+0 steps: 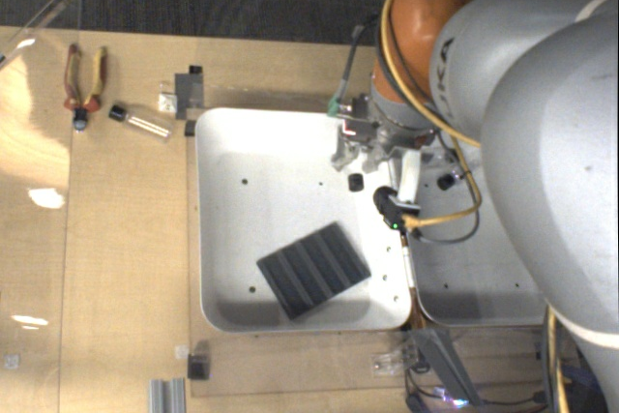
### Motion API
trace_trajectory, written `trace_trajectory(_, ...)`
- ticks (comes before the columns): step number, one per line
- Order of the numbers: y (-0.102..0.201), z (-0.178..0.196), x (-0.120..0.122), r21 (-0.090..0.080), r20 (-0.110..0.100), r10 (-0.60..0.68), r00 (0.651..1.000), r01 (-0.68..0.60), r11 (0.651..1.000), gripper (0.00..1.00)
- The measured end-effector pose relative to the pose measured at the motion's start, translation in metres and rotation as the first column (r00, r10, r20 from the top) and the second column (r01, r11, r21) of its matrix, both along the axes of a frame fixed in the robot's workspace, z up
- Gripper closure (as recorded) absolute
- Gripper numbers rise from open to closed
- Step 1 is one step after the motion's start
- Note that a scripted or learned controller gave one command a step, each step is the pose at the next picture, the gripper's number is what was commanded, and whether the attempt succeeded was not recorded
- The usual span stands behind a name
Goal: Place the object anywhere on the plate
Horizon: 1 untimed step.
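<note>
Dark ribbed plate (313, 270) lay in left bin (222, 208); gripper (372, 171) hovered above right edge; jaws' state unclear; placing not done.

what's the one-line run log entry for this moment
stage: pre-grasp | hand: over left bin, upper right | ridged dark plate: flat in left bin, lower middle | object: none seen on plate | pliers: on bench, far left
</note>
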<state>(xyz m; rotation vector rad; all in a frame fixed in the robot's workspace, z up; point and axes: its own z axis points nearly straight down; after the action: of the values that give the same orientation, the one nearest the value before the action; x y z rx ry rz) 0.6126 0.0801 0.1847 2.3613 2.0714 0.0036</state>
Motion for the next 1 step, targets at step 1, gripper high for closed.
trace_trajectory(1,0.0830,-0.0328,0.0483,-0.001,-0.003,-0.053,0.999,0.053,0.999,1.00)
